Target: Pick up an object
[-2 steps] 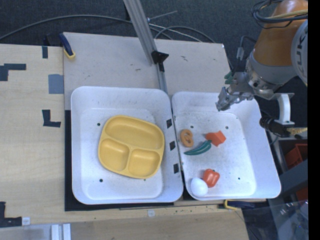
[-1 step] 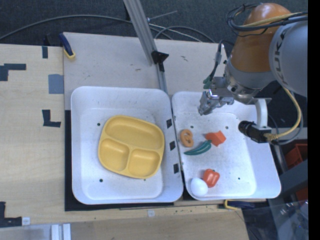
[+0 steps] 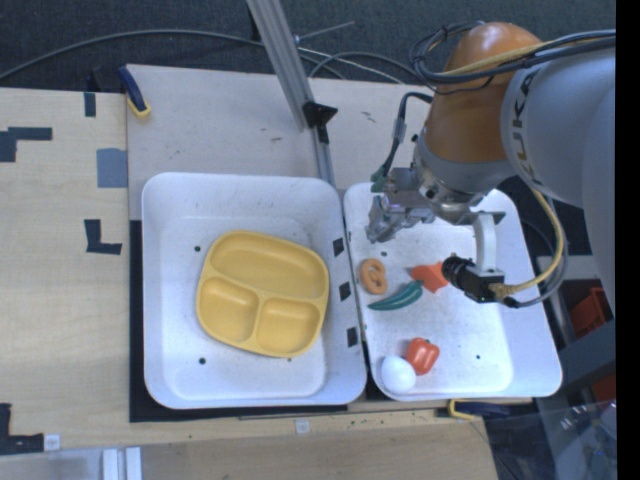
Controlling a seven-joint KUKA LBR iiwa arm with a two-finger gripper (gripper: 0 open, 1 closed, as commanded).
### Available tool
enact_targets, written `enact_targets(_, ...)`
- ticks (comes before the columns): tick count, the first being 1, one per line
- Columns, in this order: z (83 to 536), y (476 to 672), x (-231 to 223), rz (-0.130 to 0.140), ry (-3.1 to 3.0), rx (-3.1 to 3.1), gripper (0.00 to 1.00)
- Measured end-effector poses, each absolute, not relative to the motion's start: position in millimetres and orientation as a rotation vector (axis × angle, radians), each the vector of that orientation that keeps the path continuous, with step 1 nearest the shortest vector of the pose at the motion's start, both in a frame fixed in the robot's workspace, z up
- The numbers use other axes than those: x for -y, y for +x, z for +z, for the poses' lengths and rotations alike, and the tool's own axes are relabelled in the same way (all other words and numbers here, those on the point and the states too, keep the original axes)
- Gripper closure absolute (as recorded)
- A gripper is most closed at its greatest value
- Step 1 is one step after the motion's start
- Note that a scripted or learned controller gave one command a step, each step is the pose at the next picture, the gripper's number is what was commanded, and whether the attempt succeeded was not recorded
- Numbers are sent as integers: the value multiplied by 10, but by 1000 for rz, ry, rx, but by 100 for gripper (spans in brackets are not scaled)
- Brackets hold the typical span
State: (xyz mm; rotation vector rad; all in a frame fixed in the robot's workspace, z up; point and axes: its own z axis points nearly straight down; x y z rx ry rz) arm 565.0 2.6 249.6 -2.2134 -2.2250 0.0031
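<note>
- The grey arm's two-finger gripper [image 3: 383,225] hangs over the right white bin [image 3: 520,368] (whether spread or closed, cannot tell).
- A round orange slice [image 3: 373,276] lies at its six o'clock.

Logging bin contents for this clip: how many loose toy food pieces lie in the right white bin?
5: a tan round piece near the bin's left wall, a green pepper-like piece beside an orange-red wedge mid-bin, and a red pepper touching a white egg in front. The arm may hide more.
</note>
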Motion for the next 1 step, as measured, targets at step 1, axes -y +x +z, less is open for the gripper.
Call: enact_targets(1,2346,5433,-582,4,-2211,2226,100)
